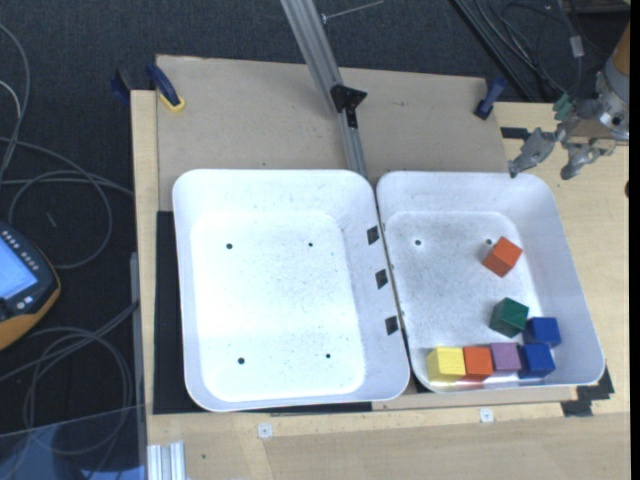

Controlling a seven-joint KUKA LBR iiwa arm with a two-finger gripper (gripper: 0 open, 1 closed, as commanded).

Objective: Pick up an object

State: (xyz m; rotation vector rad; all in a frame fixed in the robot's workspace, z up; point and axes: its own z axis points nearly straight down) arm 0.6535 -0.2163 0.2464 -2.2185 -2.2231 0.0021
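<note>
The right bin [560, 238] holds several small blocks. An orange block [502, 256] lies alone near its upper right. A green block [509, 316] sits lower, with a blue block [544, 331] beside it. Along the front wall runs a row: yellow [447, 361], orange-red [478, 360], purple [506, 356] and another blue block [537, 359]. My gripper [546, 164] hangs above the bin's far right corner, fingers spread open with nothing between them, well clear of all the blocks.
The left bin [190, 268] lies beside the right one, joined by black clips [381, 278]. A metal pole [320, 58] slants down from the top to the bins' seam. Blue clamps [166, 86] grip the board's back corners. Cables and a handheld pendant [20, 283] lie left.
</note>
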